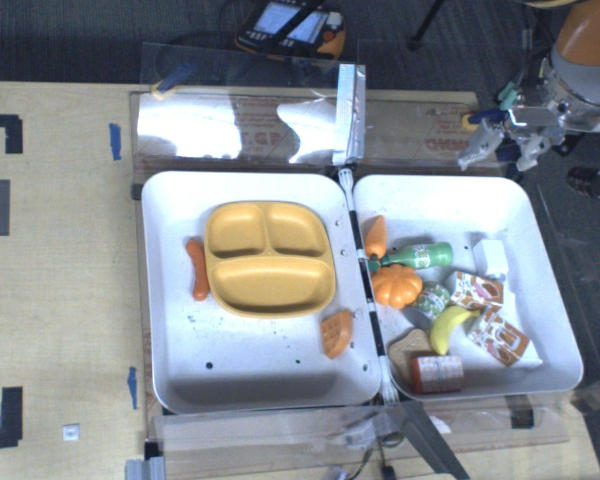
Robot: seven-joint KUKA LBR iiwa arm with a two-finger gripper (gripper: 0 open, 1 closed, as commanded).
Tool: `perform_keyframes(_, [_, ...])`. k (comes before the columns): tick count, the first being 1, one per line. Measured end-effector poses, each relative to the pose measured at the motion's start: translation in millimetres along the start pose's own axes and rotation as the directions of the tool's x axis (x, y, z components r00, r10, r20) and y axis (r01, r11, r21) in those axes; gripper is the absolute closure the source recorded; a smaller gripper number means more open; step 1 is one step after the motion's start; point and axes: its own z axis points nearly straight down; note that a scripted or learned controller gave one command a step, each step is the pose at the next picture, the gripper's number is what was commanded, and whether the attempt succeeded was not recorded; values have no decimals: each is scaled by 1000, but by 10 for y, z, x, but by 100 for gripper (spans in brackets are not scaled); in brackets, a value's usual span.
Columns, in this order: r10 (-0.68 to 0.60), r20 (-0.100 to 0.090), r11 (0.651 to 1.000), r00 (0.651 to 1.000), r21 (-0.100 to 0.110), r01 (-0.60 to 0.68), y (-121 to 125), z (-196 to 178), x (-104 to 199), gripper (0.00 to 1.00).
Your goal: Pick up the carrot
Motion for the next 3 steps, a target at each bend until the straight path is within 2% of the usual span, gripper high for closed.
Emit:
perform_keyframes(1, [221, 0, 975, 975, 0, -221, -518, 1247, 555, 0])
perform_keyframes(2, [265, -1, 964, 964, 3, -265, -490, 1365, 572, 0])
perform_keyframes(3, [695, -3, 719, 719, -1, -695, -957, 1811, 468, 0])
